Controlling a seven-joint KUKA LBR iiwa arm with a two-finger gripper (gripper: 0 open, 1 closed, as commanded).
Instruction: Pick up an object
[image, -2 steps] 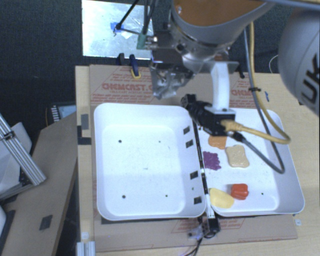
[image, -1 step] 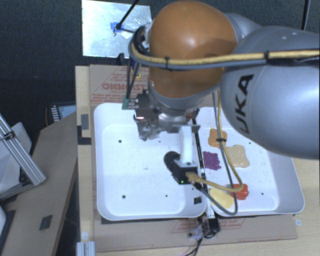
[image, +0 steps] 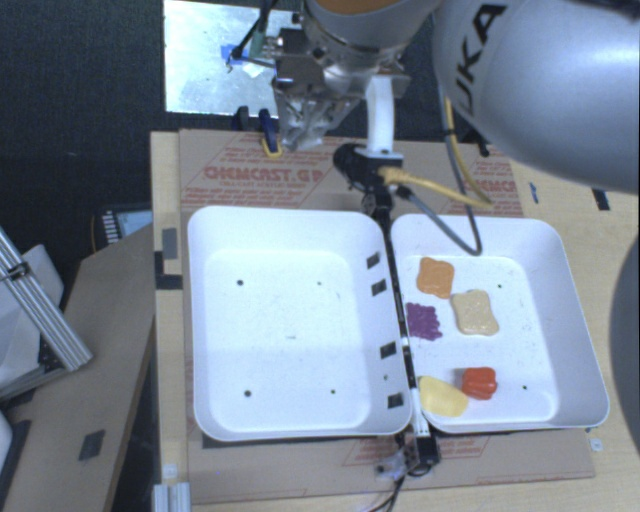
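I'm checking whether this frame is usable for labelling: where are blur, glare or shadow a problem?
Camera view: the arm close to the lens is blurred, as is the pincer; the left bin carries a soft shadow over its lower floor; the toys in the right bin stay sharp enough, though whites look washed out.
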